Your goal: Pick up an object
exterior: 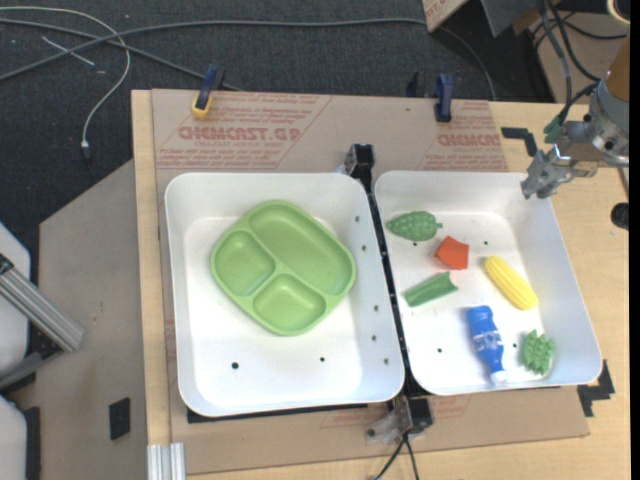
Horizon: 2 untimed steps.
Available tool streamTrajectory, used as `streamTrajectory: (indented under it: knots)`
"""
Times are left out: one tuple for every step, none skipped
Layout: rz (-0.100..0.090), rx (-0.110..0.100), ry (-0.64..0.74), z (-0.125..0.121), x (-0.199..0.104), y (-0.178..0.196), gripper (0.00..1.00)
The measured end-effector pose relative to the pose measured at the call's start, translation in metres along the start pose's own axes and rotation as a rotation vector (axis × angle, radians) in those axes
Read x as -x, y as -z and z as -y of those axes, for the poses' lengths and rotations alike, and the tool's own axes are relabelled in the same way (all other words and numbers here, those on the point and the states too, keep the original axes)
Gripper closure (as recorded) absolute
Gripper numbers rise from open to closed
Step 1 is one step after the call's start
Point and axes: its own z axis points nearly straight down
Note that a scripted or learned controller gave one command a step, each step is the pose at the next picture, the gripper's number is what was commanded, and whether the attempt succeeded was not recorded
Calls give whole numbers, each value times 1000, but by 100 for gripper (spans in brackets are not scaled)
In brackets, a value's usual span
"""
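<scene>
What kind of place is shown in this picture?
Probably a robotics lab bench: two white bins clamped onto cardboard, toy food such as a yellow corn cob, loose cables on dark carpet, and an end effector at the right.

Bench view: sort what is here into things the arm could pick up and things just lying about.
Pick candidates, all in the right bin: green artichoke-like toy, orange block, green pepper, corn cob, blue bottle, small green leafy toy.

Lying about: green divided plate in the left bin, blue clamps, cables.
</scene>
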Motion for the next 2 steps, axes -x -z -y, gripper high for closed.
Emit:
streamTrajectory:
  knots:
    - [-1, -2, 0, -1, 0, 29, 100]
    - [-4, -9, 3, -1, -50, 31, 100]
